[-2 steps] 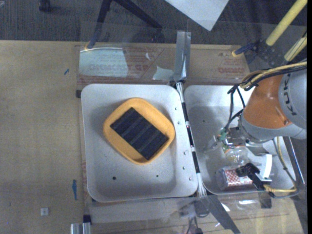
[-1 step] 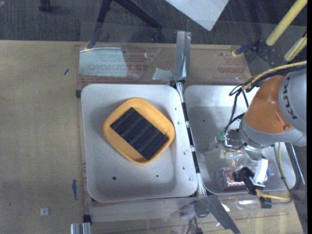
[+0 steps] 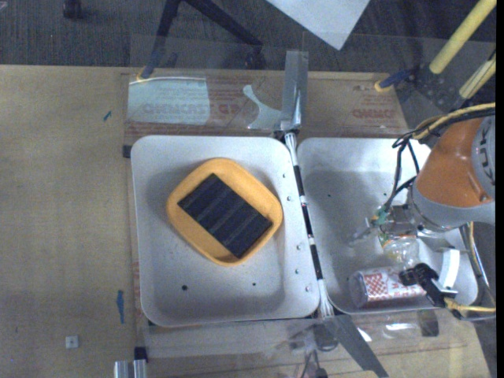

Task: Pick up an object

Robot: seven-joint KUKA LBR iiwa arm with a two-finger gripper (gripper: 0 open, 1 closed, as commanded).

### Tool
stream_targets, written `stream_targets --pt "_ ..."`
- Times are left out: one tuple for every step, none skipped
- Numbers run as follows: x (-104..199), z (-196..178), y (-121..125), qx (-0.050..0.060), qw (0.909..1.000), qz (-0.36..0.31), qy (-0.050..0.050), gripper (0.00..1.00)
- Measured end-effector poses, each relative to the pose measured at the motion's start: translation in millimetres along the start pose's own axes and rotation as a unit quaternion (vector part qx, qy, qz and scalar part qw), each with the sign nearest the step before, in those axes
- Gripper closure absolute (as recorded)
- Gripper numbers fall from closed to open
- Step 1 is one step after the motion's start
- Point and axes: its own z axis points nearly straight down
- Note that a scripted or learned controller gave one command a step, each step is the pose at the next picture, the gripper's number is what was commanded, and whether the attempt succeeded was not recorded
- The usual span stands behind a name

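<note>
Gripper (image 3: 391, 235) low in right bin (image 3: 339, 179), finger state unreadable, can't tell if it holds anything. Red-checked can (image 3: 383, 287) lies on its side just below it. Yellow tray (image 3: 224, 210) sits in left bin (image 3: 157, 274).

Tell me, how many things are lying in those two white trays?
2 that I can see. A yellow block with a dark top lies in the left tray. A red-checked can lies on its side in the right tray. The arm may hide more.

bench (image 3: 55, 211) | two white bins (image 3: 150, 290) side by side | office chair base (image 3: 169, 10)
</note>
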Motion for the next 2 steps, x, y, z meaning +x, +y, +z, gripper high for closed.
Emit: stream_targets --pt "0 -9 0 -0.001 1.0 0.001 0.0 1.0" --pt "63 -96 -19 0.006 0.9997 -0.022 0.001 1.0"
